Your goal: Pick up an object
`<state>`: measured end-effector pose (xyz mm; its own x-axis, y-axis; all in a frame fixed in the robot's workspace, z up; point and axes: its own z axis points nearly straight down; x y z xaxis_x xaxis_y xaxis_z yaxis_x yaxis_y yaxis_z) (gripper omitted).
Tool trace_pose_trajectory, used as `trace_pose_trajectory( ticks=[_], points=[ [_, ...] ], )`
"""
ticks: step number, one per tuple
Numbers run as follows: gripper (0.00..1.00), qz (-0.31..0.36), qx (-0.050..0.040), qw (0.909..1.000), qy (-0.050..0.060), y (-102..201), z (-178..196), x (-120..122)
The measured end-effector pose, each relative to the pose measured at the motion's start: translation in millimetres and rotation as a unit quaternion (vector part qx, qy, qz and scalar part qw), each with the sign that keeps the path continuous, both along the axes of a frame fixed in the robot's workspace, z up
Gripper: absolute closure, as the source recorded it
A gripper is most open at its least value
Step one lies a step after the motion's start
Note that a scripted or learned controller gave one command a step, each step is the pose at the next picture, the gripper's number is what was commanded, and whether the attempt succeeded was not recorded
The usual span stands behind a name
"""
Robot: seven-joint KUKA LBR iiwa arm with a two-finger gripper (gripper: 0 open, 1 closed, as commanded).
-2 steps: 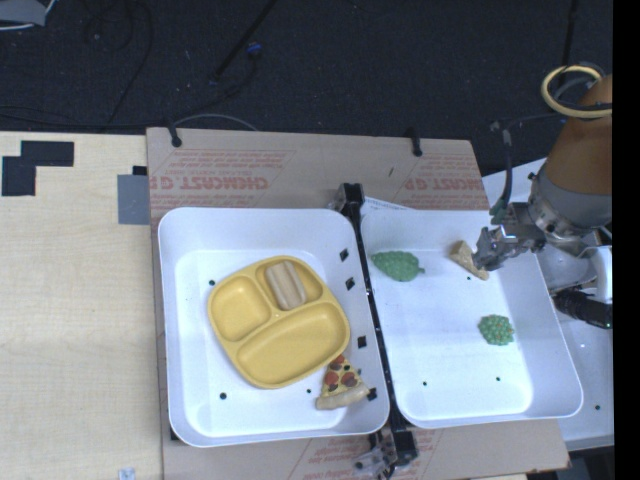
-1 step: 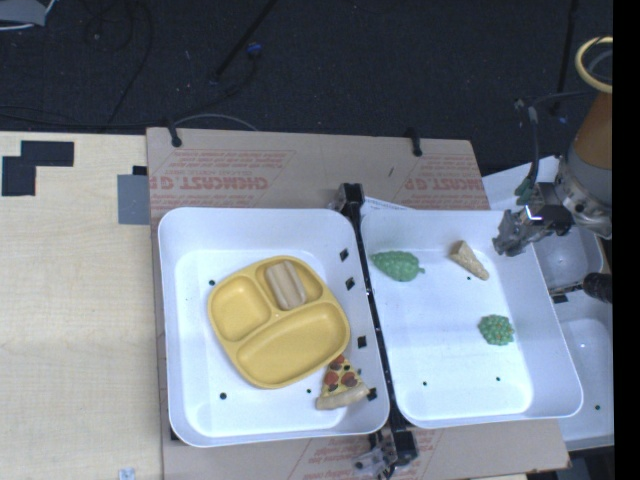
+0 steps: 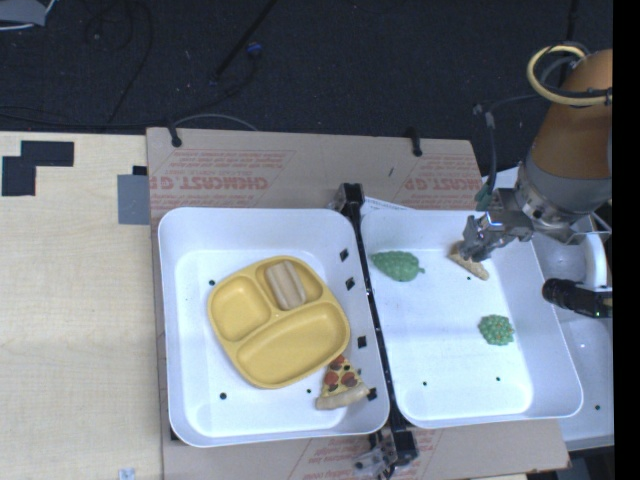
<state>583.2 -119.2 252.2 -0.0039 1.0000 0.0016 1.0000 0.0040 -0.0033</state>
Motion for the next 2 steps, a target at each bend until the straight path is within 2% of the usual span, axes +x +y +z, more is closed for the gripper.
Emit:
trace_pose_trajectory(
  ticks=[2],
  points=[
    [1.0, 0.001, 0.0, 1.0, -0.001, 109.8, 6.6, 13.4]
  ],
)
